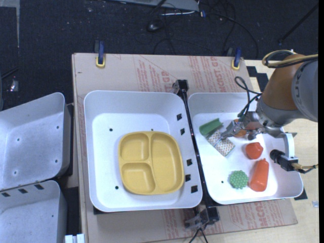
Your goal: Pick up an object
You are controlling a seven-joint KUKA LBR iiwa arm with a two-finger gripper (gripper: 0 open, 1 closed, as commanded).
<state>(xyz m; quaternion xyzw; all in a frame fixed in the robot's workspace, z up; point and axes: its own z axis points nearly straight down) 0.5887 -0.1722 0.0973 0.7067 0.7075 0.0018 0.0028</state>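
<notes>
The right bin (217,103) holds several objects. A green block (209,126) lies at its left side, with a grey speckled pad (223,146) just below it. A small red round piece (253,150) sits in the middle right, a long orange piece (259,175) lies below it, and a bumpy green ball (238,179) rests beside that. My gripper (234,130) hangs low in this bin, between the green block and the red piece, just above the speckled pad's upper edge. Nothing shows in its grasp.
The left bin (101,110) carries a yellow divided plate (151,162). A black divider (191,146) runs between the bins. The arm's orange band (281,87) stands over the right bin's far right corner. White trays (30,135) lie off the bench to the left.
</notes>
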